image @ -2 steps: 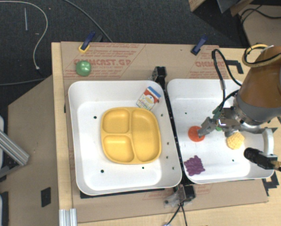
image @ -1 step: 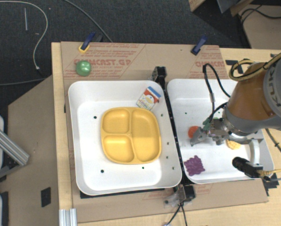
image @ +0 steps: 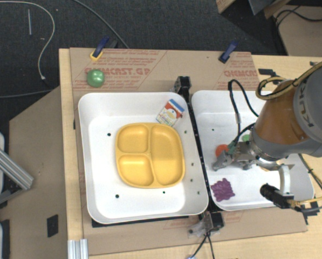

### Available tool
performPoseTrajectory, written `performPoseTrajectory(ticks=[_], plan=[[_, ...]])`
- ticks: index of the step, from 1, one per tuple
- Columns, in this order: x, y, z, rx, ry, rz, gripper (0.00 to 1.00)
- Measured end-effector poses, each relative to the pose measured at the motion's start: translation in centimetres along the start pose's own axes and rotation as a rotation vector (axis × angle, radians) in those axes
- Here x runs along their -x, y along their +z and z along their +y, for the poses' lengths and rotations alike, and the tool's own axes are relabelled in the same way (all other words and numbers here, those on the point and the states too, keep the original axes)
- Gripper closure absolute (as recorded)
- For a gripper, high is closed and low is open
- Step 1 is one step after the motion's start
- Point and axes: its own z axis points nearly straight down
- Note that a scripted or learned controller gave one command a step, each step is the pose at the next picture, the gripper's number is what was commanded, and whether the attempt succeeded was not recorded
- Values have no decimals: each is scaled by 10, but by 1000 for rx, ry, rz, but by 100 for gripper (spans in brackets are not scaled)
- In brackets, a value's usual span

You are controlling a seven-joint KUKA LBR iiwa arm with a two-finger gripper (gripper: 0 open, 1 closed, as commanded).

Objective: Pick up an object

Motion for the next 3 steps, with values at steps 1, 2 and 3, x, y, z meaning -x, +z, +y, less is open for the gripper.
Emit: performPoseTrajectory(ticks=[1,2,3], plan=[[-1,-13,1,5,-1,1,100],[-5,-76,4,11,-3,-3,100],[-5,-128,5,11,-3,-3,100]])
